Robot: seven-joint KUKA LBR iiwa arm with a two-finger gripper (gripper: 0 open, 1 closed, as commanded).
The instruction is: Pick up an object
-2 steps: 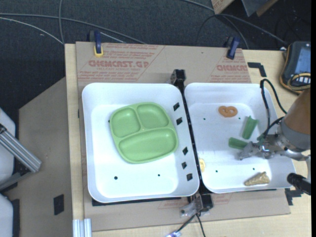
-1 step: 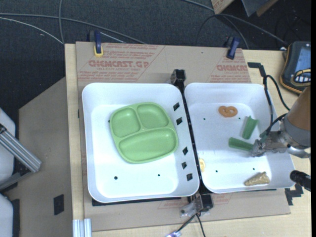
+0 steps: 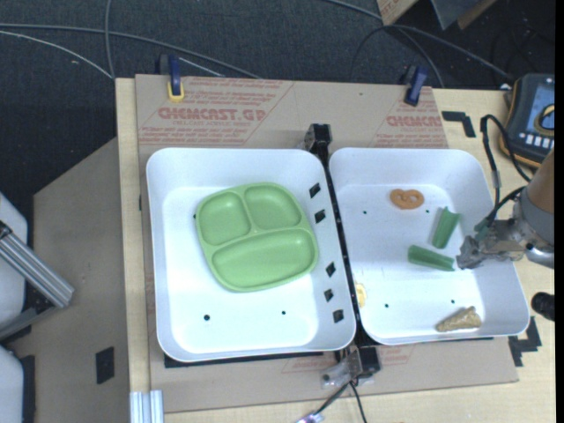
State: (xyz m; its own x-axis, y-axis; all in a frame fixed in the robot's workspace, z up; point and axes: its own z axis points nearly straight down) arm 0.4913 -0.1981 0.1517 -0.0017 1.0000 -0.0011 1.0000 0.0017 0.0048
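Observation:
In the right bin (image 3: 388, 315) lie two green pieces, one upright-slanted (image 3: 444, 227) and one lying flat (image 3: 430, 257), an orange pretzel-shaped piece (image 3: 406, 199) near the back, and a tan wedge (image 3: 459, 321) at the front right. My gripper (image 3: 467, 256) sits low at the bin's right side, right at the flat green piece's right end. Whether it touches that piece is unclear.
The left bin (image 3: 176, 315) holds a green divided plate (image 3: 256, 236). A black divider with clips (image 3: 328, 236) runs between the bins. Cables and a handheld pendant (image 3: 536, 126) lie at the right, by the arm.

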